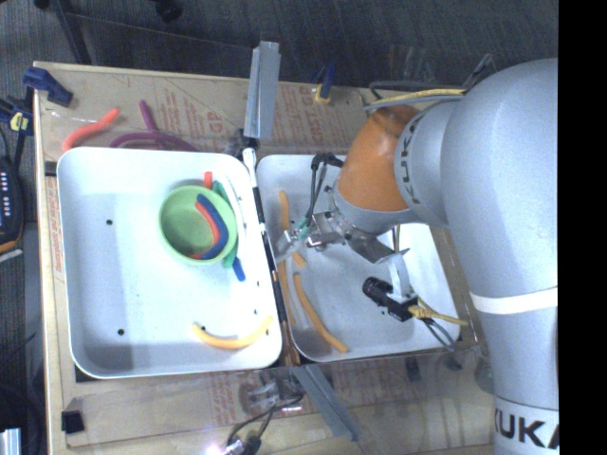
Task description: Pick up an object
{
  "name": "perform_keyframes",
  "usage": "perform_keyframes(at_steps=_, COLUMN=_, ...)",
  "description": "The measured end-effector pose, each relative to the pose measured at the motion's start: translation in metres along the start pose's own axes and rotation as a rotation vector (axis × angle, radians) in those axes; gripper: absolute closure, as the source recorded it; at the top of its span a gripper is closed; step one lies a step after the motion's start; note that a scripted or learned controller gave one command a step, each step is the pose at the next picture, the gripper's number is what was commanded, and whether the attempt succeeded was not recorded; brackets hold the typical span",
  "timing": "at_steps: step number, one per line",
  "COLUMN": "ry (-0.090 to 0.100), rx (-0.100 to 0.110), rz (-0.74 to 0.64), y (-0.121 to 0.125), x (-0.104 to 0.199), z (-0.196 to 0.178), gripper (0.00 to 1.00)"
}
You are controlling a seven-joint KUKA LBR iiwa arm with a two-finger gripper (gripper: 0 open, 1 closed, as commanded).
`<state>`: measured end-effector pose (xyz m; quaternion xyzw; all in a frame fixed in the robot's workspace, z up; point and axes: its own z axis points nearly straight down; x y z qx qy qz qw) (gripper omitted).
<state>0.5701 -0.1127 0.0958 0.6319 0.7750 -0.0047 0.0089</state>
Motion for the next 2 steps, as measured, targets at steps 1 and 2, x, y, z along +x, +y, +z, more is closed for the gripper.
perform_keyframes(at_steps=1, ry=0.016, rx=0.007, rz=-0.015, y=0.002, x=0.008, z=-0.009, gripper=1.00)
perform_keyframes(at_steps=2, ry=0.019, rx=0.008, rz=0.143, y=0.046, x=0.035, z=-0.097, gripper=1.00)
